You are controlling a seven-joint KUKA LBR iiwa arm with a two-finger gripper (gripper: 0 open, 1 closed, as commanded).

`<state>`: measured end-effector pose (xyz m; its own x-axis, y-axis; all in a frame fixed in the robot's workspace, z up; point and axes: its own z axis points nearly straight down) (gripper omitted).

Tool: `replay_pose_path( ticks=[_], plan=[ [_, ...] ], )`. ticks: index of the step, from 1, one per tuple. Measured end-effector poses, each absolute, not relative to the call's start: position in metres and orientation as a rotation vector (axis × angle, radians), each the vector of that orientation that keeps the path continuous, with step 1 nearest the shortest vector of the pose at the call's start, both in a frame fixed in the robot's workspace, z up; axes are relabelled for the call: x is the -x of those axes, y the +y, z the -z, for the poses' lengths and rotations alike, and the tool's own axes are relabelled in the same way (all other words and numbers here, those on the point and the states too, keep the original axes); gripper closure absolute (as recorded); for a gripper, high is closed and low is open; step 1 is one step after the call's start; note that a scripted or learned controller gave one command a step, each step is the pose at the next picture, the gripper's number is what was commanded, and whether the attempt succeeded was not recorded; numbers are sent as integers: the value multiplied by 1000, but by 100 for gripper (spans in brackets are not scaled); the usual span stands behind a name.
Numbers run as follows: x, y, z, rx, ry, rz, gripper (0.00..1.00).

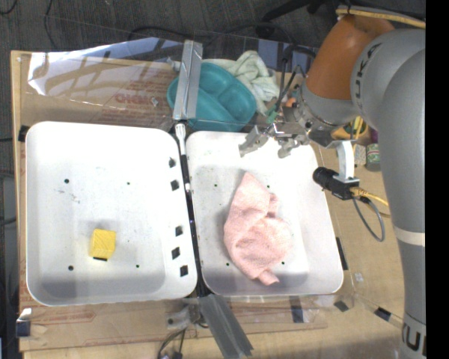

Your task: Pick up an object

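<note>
A crumpled pink cloth lies in the right bin, toward its middle and front. A small yellow block rests in the left bin, near its front. My gripper hangs over the far edge of the right bin, above and behind the cloth. Its two grey fingers are spread apart with nothing between them.
A teal plastic tray and a pale crumpled rag sit behind the bins. A metal divider runs between the bins at the back. Cables and a black connector hang by the right bin's right rim.
</note>
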<state>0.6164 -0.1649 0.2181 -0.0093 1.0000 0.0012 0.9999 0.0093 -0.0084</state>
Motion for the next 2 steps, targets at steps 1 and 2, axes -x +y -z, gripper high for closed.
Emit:
replay_pose_path(
  ticks=[1, 2],
  plan=[
    [-604, -178, -245, 1967, -2448, -3, 0],
    [-622, -150, -202, 1819, -2554, -6, 0]
  ],
)
